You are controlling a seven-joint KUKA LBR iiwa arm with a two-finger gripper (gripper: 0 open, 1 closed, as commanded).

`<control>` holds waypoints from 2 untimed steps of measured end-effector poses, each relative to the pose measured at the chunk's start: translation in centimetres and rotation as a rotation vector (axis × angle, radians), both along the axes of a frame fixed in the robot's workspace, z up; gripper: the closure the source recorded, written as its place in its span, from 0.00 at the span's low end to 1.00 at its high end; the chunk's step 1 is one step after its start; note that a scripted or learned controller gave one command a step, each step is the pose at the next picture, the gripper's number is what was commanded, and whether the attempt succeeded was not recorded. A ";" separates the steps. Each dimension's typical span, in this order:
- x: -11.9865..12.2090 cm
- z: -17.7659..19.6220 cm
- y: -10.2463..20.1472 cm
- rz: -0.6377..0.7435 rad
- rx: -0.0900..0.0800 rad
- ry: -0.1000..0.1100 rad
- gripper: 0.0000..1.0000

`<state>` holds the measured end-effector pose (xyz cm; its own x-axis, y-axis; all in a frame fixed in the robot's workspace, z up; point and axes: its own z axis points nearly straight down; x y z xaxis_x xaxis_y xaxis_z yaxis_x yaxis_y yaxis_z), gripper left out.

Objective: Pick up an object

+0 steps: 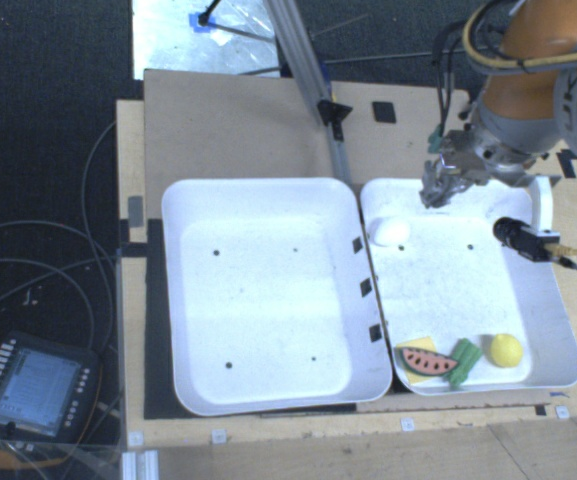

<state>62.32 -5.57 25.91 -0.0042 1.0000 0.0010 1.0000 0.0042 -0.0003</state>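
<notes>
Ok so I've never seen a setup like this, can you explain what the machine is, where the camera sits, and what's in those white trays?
One camera looks down at a slant on a bench. The grey robot arm with an orange band reaches in from the right; its gripper hangs over the right shallow white bin. That bin holds a white egg-shaped object, a toy watermelon slice, a green toy vegetable and a yellow lemon-like ball. The left shallow white bin sits beside it.

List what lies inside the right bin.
The right bin holds a white egg-like object at its far left corner, and a watermelon slice, green piece and lemon along the near edge. The gripper hides part of the far rim.
</notes>
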 end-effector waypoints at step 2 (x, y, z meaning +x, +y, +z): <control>2.7 -0.3 11.2 0.000 0.000 -0.001 1.00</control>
